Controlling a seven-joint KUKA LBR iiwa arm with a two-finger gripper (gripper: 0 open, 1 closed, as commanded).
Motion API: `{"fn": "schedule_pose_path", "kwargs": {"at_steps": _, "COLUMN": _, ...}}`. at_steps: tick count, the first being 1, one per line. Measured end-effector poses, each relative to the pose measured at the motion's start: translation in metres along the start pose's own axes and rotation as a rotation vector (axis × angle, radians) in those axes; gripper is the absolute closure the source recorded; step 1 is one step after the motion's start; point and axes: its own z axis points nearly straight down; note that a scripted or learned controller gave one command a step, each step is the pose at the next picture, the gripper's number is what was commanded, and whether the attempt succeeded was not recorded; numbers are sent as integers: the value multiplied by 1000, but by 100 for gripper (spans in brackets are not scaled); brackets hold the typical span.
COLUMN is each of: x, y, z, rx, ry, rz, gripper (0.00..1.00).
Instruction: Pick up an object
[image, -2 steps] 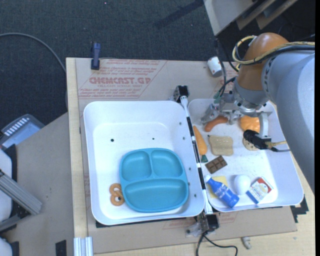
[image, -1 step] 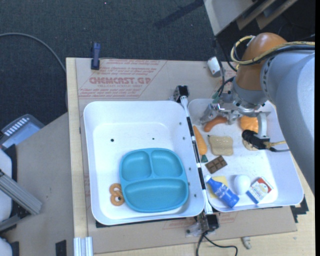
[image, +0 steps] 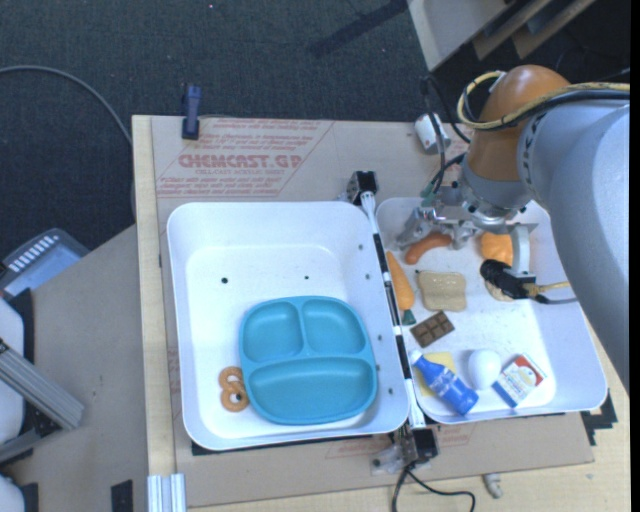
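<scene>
Orange plastic is showing just beneath the tool (image: 437, 226), which is hanging low over the far end of the right bin (image: 570, 395). That orange piece (image: 432, 246) is lying on the bin floor, close against the tool's near side, and it is looking like the likeliest target. From this angle I cannot tell whether the tool is wide or narrow. Nothing is visibly being lifted or carried, so I am judging the pick as not yet made: the approach is looking mostly done, while the closing and the lift are remaining.

Other candidates are lying nearer in the same bin. A carrot (image: 401, 283) is running along the left wall, and a cracker (image: 443, 291) is sitting just right of it. A chocolate bar (image: 433, 328) is lying nearer again. A blue bottle (image: 446, 386), an egg (image: 484, 366) and a carton (image: 519, 380) are crowding the near end.

On the left, the other bin (image: 200, 240) is holding a blue plate (image: 305, 360) with a pretzel (image: 234, 389) touching its left edge. Both are lying well apart from the tool. Both bins are resting on the tabletop (image: 250, 160).
</scene>
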Motion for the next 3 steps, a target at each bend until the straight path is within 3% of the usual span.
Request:
{"fn": "schedule_pose_path", "kwargs": {"at_steps": 2, "x": -2, "y": 0, "z": 0, "rx": 0, "ry": 0, "rz": 1, "gripper": 0}}
{"fn": "schedule_pose_path", "kwargs": {"at_steps": 3, "x": -5, "y": -77, "z": 1, "rx": 0, "ry": 1, "rz": 2, "gripper": 0}}
